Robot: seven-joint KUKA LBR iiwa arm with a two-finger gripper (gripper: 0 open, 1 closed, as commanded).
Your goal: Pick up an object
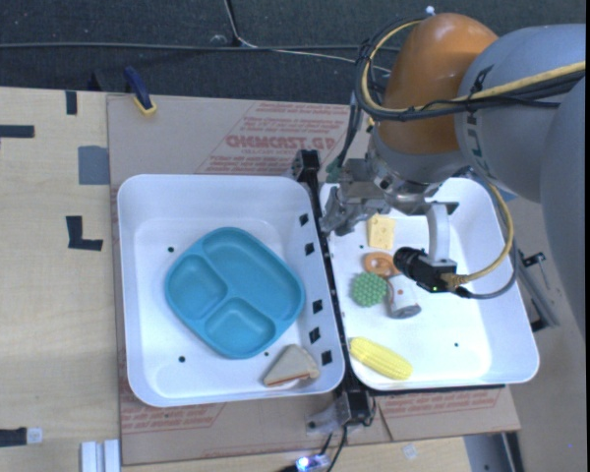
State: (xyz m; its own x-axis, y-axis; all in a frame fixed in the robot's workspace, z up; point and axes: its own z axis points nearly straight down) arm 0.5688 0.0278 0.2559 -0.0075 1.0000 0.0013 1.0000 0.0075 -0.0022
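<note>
From above, I see my arm (492, 96) reaching in from the upper right, its claw (359, 205) low over the top of the right bin (472, 357). I cannot tell the claw's state. Nothing looks lifted: cheese (381, 231), green ball (369, 289) and corn (380, 359) lie in that bin. A blue tray (234, 291) fills the left bin (143, 264).

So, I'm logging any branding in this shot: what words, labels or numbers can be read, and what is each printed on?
"CHEMCAST GP", roughly: red print on the brown cardboard sheet behind the left bin; the last letters are blurred.
More red print on the same cardboard along the front edge, below both bins: too small and blurred to read.
Small can in the right bin: any label is too small to read.
</note>
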